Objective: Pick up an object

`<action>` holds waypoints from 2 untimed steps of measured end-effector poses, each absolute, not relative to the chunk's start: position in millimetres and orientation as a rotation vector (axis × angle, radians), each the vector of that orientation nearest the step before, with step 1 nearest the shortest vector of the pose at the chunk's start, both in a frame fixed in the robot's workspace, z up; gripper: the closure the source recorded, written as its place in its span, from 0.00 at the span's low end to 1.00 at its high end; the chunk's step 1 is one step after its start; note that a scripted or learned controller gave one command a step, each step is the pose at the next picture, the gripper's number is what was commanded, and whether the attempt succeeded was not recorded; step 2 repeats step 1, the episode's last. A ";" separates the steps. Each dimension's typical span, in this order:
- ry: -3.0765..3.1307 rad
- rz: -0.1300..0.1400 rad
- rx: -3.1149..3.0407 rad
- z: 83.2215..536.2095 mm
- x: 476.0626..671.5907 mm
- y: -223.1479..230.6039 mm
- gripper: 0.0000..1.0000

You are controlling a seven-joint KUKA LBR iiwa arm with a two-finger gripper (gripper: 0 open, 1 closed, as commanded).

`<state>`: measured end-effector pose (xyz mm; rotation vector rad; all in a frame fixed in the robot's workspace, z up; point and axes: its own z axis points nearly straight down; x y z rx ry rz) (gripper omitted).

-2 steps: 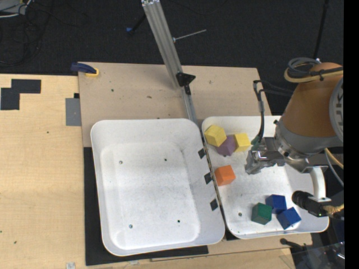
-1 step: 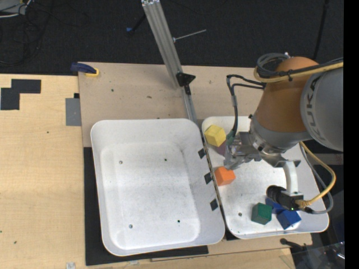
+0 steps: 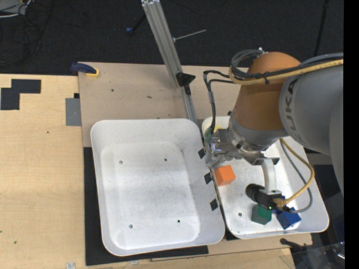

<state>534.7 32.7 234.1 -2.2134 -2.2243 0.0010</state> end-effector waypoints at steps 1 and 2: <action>-2.224 0.001 -2.215 239.4 547.2 80.2 1.00; -2.224 0.001 -2.215 239.4 547.2 80.2 1.00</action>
